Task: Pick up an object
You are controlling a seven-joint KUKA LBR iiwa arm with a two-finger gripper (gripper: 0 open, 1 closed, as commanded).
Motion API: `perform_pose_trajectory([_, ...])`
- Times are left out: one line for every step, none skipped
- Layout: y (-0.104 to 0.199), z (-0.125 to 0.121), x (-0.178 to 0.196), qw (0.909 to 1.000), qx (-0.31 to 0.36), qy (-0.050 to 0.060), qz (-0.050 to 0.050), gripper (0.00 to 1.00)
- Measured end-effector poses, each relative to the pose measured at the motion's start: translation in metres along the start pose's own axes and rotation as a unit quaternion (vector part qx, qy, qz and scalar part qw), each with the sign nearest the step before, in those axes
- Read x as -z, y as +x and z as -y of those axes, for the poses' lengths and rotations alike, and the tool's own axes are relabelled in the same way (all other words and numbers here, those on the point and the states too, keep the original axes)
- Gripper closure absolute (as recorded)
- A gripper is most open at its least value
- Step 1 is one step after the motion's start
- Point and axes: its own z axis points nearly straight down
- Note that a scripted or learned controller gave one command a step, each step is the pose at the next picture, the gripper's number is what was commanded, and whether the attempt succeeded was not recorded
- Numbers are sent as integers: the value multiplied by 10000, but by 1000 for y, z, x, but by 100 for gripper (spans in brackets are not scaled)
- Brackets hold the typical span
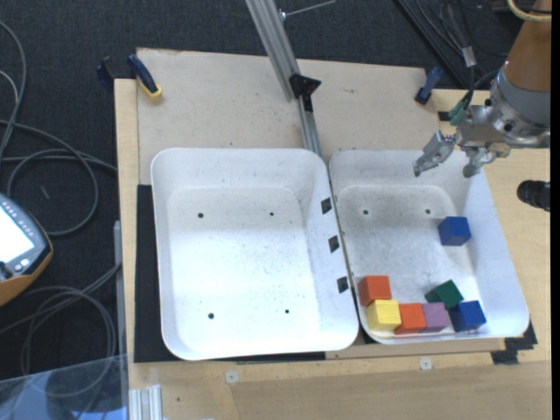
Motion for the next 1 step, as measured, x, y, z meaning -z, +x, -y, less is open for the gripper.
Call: perform_pose_trajectory([-56, -2, -61, 10000, -27, 33, 5, 0])
